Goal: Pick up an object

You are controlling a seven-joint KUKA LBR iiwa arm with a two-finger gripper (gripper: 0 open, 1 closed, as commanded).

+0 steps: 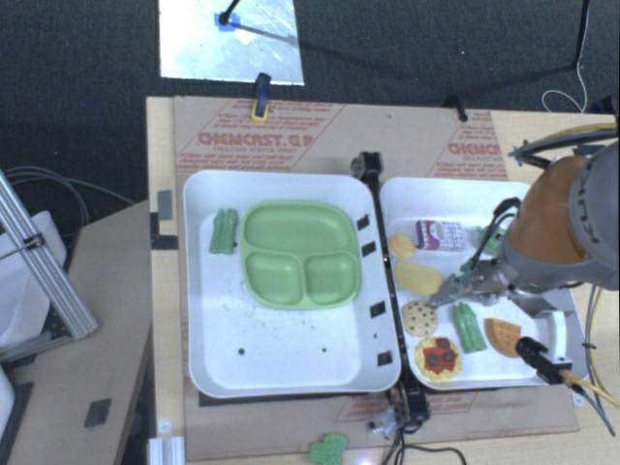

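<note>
The right bin holds several toy foods. Among them are a purple and white milk carton, a pale yellow oval piece, a small yellow chip and a speckled cookie. A round pizza, a green pickle and an orange wedge lie there too. My gripper reaches in from the right and hangs low over the bin's middle. Its tip is just right of the yellow oval piece and above the cookie. Nothing shows in its grasp.
The left bin carries a green divided plate and a green bean bundle by its left wall. The arm's orange band covers the right bin's far right. A green toy lies off the bench in front.
</note>
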